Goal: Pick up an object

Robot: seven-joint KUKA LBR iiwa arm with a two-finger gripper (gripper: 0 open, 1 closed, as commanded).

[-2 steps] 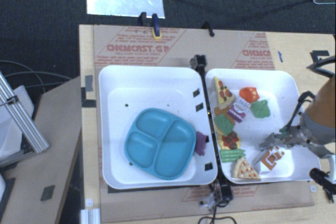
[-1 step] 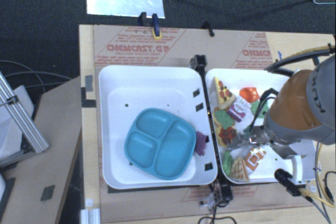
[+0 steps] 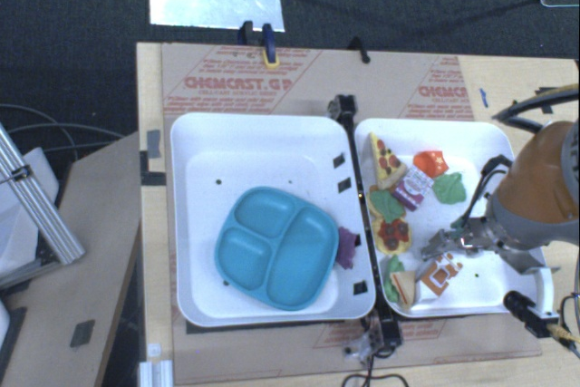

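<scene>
While the bench (image 3: 299, 77) carries both bins, we see the left bin (image 3: 263, 136) holding a blue tray (image 3: 277, 246) with a small purple piece (image 3: 348, 247) touching its right edge. Our arm (image 3: 544, 195) reaches into the right bin (image 3: 480, 136) from the right, orange band above the wrist. That bin holds toy food along its left side: a pizza slice (image 3: 387, 160), a red piece (image 3: 430, 163), a green leaf (image 3: 449, 188), a purple packet (image 3: 413, 188), a sandwich (image 3: 400, 284) and an orange-and-white box (image 3: 439, 274). Our gripper (image 3: 446, 242) hangs low just above that box; we cannot tell how its jaws stand, and nothing shows between them.
</scene>
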